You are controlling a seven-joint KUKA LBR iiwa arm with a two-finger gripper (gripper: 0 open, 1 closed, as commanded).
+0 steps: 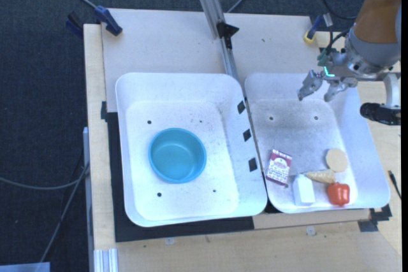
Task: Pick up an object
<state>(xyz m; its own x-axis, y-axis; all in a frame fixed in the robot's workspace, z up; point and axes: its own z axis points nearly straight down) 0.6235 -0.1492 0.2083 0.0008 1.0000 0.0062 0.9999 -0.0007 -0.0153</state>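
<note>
Two white bins (191, 89) on bench, blue bowl (177, 155) left, gripper (320, 91) far right, fingers spread wide, holding nothing.

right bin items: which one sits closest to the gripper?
The round tan disc. It is the item furthest up the right bin, toward the gripper. The red box, white block, cone and red pepper all lie lower down.

KUKA iiwa arm (377, 16): grey, orange band above wrist, reaching in from the right. Two-finger gripper (320, 90): fingers parted, pointing down-left, nothing between them, poised over right bin's (357, 156) far edge
</note>
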